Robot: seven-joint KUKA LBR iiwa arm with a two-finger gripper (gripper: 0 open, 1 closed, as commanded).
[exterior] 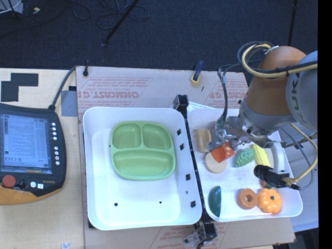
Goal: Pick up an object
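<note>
One red toy [223,152] sits right under the hand [224,139]; I cannot tell if the hand grips it.

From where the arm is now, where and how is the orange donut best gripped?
Grip the donut from straight above, one finger in its hole and one outside on the ring's left side. It lies flat, so the ring's wall is the easiest part to pinch. The pumpkin sits close on its right, so avoid that side.
</note>
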